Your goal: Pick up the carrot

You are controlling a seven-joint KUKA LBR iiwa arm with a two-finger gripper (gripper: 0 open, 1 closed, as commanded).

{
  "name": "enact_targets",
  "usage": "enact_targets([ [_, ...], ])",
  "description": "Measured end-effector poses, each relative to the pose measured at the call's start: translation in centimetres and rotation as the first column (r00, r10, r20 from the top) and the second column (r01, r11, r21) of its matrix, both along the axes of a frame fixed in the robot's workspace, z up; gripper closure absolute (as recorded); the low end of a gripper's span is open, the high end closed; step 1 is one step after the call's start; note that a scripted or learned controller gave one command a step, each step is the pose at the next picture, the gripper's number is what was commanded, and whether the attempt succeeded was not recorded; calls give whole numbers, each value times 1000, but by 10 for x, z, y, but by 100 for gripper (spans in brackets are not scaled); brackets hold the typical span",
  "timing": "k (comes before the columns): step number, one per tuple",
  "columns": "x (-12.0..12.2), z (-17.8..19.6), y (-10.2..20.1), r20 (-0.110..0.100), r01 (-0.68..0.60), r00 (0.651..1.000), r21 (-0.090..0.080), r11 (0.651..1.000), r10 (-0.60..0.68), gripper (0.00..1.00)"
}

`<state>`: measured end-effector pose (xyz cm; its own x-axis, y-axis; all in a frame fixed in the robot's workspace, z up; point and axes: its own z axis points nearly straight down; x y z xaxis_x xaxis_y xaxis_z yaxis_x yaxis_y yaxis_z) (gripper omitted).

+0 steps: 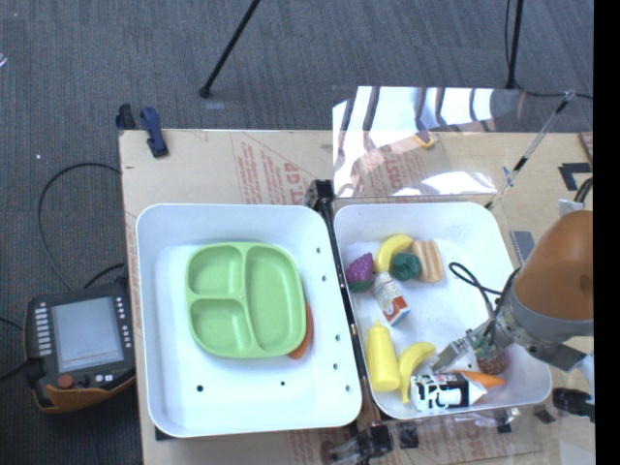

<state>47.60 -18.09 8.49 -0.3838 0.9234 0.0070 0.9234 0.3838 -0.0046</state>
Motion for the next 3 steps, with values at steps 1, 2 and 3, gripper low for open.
enact_targets([
  [1,78,2,-32,5,33,999,-3,999,-33,0],
  [2,1,1,-31,5,-287,958,-1,958,287,0],
  [3,87,2,-29,9,-279,960,-3,960,279,0],
])
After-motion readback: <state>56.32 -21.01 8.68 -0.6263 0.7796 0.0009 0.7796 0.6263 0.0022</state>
